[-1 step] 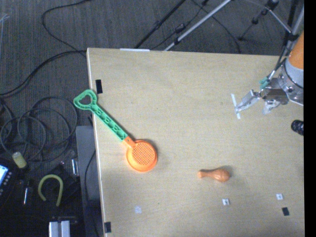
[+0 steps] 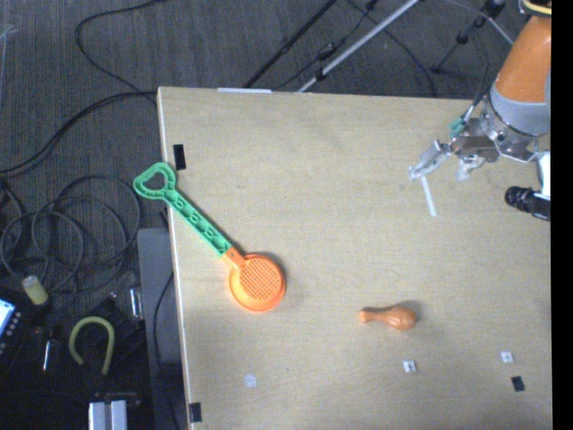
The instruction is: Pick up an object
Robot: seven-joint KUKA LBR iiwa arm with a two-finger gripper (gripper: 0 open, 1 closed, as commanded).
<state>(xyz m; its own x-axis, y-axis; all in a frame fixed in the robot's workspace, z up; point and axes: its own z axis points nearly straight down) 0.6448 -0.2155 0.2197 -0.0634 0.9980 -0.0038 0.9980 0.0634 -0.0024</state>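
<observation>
claw (image 2: pixel 440 166): upper right, above bench (image 2: pixel 358 240), fingers spread, nothing between them
strainer (image 2: pixel 219 245): far left, well apart
orange piece (image 2: pixel 390 316): nearer
risk: closing on air; strainer's thin handle may slip

The arm (image 2: pixel 528 61) is showing an orange band above a grey wrist, and the gripper (image 2: pixel 445 161) is looking metallic silver.
</observation>
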